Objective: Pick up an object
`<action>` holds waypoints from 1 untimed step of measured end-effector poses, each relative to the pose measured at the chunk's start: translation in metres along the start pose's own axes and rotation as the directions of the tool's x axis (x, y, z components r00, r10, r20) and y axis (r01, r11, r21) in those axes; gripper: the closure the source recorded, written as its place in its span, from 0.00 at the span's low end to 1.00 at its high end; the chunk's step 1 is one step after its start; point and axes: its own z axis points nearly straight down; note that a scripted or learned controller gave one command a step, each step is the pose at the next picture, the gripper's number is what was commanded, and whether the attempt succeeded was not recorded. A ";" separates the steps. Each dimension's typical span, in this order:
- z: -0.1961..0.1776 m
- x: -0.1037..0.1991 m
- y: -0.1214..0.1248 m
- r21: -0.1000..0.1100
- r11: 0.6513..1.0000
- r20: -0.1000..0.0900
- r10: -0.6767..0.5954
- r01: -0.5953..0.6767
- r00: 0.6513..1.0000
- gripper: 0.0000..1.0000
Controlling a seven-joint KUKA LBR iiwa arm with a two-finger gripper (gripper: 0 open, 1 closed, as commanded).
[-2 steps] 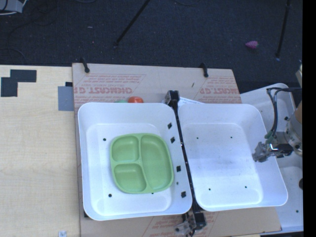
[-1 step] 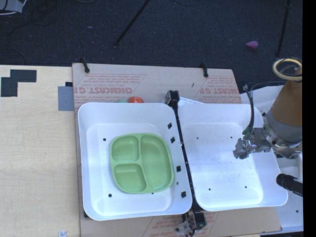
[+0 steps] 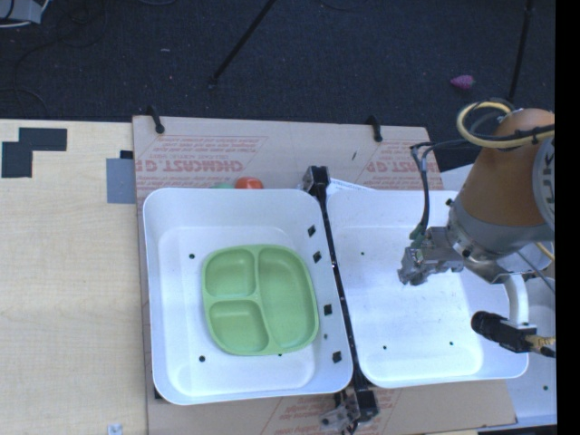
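The tool (image 3: 413, 270) hangs low over the right bin (image 3: 426, 352), in its upper right part, at the end of the grey arm (image 3: 507, 188) with its orange band that reaches in from the right side of the view. Its dark fingers point toward the left, and at this angle and sharpness I cannot tell whether they are spread or closed; nothing can be seen between them. The white floor of the bin directly under the tool and around it is bare apart from a few small dark specks.

Well away to the tool's left, across the black divider clips (image 3: 326, 270) where the two bins meet, lies the green divided plate (image 3: 260, 299). It sits flat in the middle of the left bin (image 3: 172, 243), with three compartments: two toward the far side and one larger toward the near side.

Farther from the tool, beyond the far rim of the left bin, a small orange-red object (image 3: 248, 184) rests on the cardboard sheet (image 3: 272, 152) that covers the desk (image 3: 63, 288); just beside it a bit of green shows, too hidden by the rim to name.

Below and to the right of the tool, near the right bin's near right corner, a black cylindrical part (image 3: 500, 330) juts out beside a white cable (image 3: 518, 299).
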 end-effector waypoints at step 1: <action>-0.007 0.044 0.008 0.000 1.000 0.001 0.000 0.000 1.000 1.00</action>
